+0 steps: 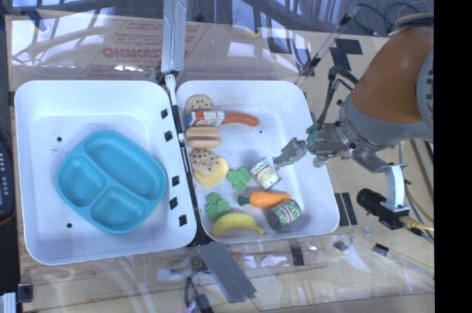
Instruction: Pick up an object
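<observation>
Gripper: the gripper reached in over the right bin from its right edge, tips just above a small white carton
Jaws: I could not tell their state, nor whether they touched the carton
Right bin contents: a carrot and a can near the front right corner; a banana along the front edge; a hot dog bun and cookie by the left edge
Left bin: the left bin carried a blue divided plate at its middle
Surface: a bench with brown cardboard behind both bins, under glossy film
Room: dark grey floor beyond the far edge
</observation>
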You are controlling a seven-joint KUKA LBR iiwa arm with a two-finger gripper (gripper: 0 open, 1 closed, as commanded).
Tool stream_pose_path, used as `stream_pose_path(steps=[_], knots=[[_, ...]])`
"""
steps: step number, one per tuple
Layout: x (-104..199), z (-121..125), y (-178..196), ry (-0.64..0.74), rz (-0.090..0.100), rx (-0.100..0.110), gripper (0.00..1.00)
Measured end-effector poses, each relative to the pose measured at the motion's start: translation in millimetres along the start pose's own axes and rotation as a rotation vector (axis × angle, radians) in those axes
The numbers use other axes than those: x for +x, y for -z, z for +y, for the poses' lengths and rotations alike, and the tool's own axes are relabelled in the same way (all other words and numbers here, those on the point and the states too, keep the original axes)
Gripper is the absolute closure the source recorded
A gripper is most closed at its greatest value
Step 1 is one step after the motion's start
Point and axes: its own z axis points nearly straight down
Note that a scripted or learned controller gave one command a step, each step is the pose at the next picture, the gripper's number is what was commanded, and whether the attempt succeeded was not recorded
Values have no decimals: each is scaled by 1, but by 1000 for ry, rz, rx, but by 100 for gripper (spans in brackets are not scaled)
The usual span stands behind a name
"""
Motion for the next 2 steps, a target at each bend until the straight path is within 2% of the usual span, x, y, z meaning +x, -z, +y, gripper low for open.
stream_pose_path(steps=[1, 2], knots=[[1, 81, -147, 88, 1, 6, 0], [-16, 47, -162, 58, -1, -9, 0]])
